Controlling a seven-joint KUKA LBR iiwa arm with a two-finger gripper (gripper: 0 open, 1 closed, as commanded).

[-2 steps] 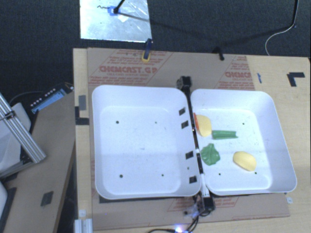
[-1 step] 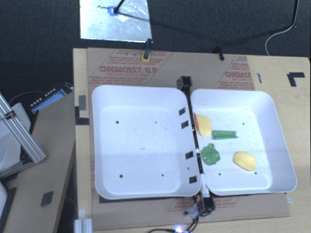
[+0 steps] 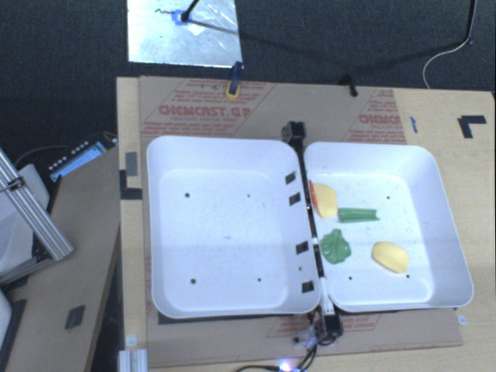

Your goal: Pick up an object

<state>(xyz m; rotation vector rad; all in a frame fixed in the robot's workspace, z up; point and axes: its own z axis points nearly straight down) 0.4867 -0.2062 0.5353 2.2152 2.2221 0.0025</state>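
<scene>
The table (image 3: pixel 130 231) is seen from above at a slant, set on dark carpet (image 3: pixel 62 68). It is covered by a brown protective sheet (image 3: pixel 203 108) printed with red lettering. A yellow and blue clamp (image 3: pixel 233 84) is fitted at the far edge of this sheet.

Two shallow white bins are placed side by side on the sheet. The left bin (image 3: pixel 225 215) is the larger in view, and only small dark marks are visible on its floor. The right bin (image 3: pixel 435 208) is set against it. The shared edge is fitted with a row of black clips (image 3: pixel 294 200).

A square reflective metal sheet (image 3: pixel 155 29) is laid on the carpet beyond the table. An aluminium frame member (image 3: pixel 31 215) is visible at the left edge.

All task objects are located in the right bin, in its left half and centre. The flat green leaf-shaped piece (image 3: pixel 335 246) is positioned near the dividing edge, towards the near side. The yellow oval object (image 3: pixel 390 256) is placed to its right, apart from it. The yellow piece with an orange edge (image 3: pixel 325 201) is located just beside the divider, farther back. The slim green strip (image 3: pixel 357 215) lies level on the floor of the bin, just beside that yellow piece; contact between the two cannot be confirmed.

The state of the jaws cannot be told.
</scene>
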